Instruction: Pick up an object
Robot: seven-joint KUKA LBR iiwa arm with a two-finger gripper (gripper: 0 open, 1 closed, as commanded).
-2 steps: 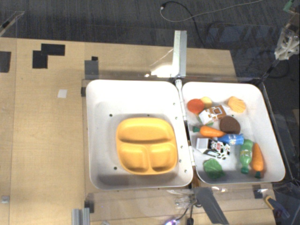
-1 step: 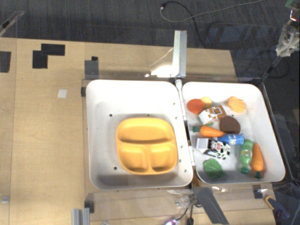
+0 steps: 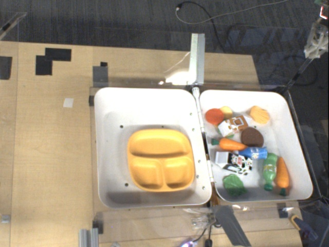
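Across the right bin (image 3: 295, 118) I note crowded plastic food: carrot (image 3: 232, 144) touching brown round (image 3: 252, 136); yellow sectioned tray (image 3: 161, 158) sits left; gripper state unknown

From my remote station I see two bins side by side on the bench (image 3: 46, 153). A divided tray (image 3: 161, 158) sits in the left bin (image 3: 110, 138). The right bin (image 3: 293, 138) holds a cluster of toy foods: a tomato (image 3: 214, 116) and a bread roll (image 3: 260, 115) toward the back, a carrot (image 3: 232, 144) near the middle, a bottle (image 3: 269, 172) beside a second carrot (image 3: 282, 175) at the front right, and a leafy vegetable (image 3: 234, 184) at the front.
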